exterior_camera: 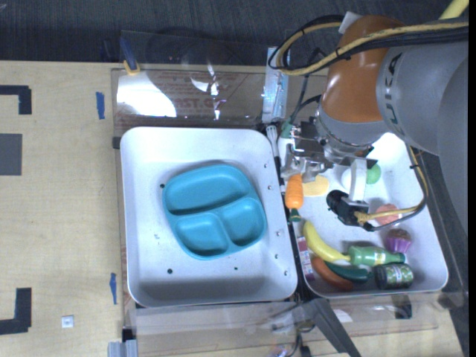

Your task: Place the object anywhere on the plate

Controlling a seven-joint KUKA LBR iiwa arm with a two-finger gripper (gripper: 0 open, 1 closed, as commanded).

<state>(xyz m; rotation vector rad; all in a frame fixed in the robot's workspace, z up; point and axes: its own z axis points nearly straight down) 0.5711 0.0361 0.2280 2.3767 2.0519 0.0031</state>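
Gripper [300, 158] is hanging over the left edge of the R bin [431, 251], just above the carrot [294, 193]. I'm taking the carrot as the object since it's nearest. It's lying against the wall btwn the two bins, not on the plate [214, 208]. Can't tell whether the gripper is clenched or released, or whether it's touching the carrot at all; too much clutter there.

The plate is sitting mid L bin [141, 162], w/ nothing lying on it.

What I'm worrying about:
- The carrot is hugging the wall, so a close could be pinching the rim instead, or nudging the piece sideways w/o gripping it.
- It's rounded and prob. slick, so it could be slipping out during the lift.
- The banana [321, 244] is lying just below it, so a low or late grab may be dragging that along too.
- Crossing over, the divider rim may be clipping a low-hanging carrot and knocking it loose.
- A release too early, i.e. right past the wall, would be dropping it on the bin floor beside the plate, and a roll off the plate's sloped edge is also poss.
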